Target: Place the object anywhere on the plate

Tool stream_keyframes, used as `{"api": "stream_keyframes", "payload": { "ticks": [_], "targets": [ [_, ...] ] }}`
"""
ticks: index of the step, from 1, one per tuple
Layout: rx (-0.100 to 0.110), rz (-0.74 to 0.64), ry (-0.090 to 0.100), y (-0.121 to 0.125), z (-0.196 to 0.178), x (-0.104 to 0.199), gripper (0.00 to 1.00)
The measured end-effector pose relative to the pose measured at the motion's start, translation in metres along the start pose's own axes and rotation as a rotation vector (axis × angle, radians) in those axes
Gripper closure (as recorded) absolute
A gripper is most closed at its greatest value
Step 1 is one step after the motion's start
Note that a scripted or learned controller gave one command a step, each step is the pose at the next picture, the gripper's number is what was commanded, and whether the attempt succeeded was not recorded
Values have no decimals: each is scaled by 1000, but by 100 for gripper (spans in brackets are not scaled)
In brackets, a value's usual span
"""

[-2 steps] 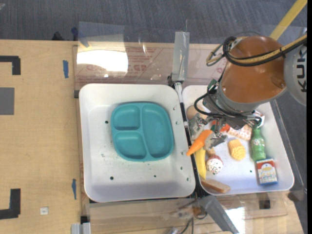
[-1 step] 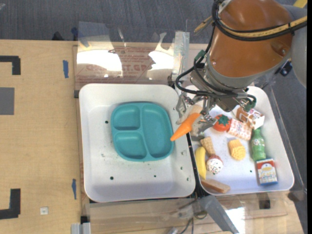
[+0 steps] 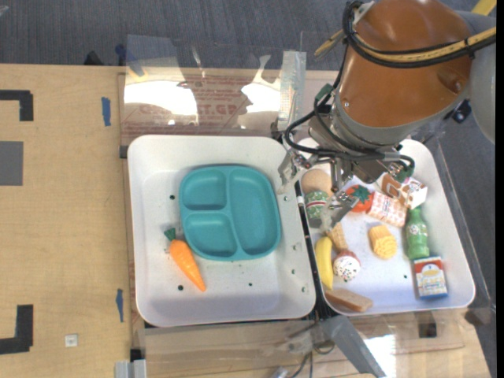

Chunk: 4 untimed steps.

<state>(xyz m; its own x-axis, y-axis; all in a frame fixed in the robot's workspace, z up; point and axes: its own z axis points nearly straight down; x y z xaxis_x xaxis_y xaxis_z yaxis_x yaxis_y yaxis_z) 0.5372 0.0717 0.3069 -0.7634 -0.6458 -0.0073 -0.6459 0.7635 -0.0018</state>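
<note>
While arm (image 3: 394, 69) overhangs toys, carrot (image 3: 187, 264) touches plate (image 3: 230, 211).

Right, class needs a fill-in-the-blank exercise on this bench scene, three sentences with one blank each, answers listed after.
1. The teal plate lies in the ____ bin.
2. The carrot lies beside the plate, not on it, and its colour is ____.
3. The banana lies in the right bin, and its colour is ____.

Missing words: left; orange; yellow
</note>
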Motion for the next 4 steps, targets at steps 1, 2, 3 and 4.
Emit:
{"api": "stream_keyframes", "payload": {
  "ticks": [1,2,3,4],
  "targets": [
    [4,1,-10,0,-12,-3,100],
    [7,3,-20,0,-23,-5,100],
    [-1,179,-2,52,0,-55,100],
    [-3,325,11,40,112,-36,100]
  ]
}}
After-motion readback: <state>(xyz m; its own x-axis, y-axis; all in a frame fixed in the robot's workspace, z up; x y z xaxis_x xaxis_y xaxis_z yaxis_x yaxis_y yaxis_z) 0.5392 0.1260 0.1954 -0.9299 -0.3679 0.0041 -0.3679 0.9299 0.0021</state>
